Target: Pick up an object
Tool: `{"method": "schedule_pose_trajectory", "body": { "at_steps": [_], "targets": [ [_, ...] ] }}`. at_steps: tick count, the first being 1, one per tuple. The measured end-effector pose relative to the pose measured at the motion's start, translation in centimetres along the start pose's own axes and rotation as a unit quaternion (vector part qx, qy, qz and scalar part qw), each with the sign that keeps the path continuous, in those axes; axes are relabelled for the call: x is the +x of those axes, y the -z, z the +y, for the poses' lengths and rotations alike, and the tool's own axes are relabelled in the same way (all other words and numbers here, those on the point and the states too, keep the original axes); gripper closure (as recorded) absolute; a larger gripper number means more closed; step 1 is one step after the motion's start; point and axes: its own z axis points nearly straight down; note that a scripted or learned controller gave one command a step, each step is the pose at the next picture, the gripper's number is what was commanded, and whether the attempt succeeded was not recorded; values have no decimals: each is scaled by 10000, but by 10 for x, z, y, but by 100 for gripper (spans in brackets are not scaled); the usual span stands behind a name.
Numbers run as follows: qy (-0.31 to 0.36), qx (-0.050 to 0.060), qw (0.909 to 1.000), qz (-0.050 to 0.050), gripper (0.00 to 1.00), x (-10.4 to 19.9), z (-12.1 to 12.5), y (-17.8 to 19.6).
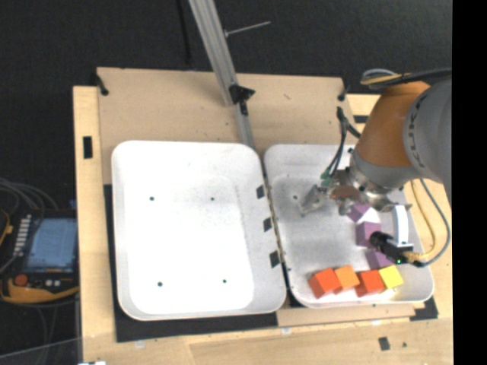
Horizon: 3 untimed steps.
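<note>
The gripper (312,201) hangs low over the middle of the right bin (293,166), with the orange-banded arm (389,131) reaching in from the right. Its grey fingers point left, and nothing shows between them. Purple blocks (368,229) lie just right of the wrist, partly hidden by it. Along the bin's front edge sit a red-orange block (326,281), an orange block (347,277), a red block (370,282) and a yellow block (391,277) in a row.
The left bin (186,226) lies beside the right one, with small black clips (268,223) along the shared rim. A slanted metal pole (221,55) rises behind the bins. A pendant device (44,249) rests off the bench at far left.
</note>
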Motion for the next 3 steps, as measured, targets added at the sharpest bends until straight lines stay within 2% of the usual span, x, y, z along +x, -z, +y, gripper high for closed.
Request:
{"method": "schedule_pose_trajectory", "body": {
  "at_steps": [1,2,3],
  "targets": [
    [0,-31,10000,-8,0,-2,1,-43],
    [-36,-64,10000,6,100,-2,2,-29],
    [18,-62,10000,1,100,-8,11,31]
  ]
}}
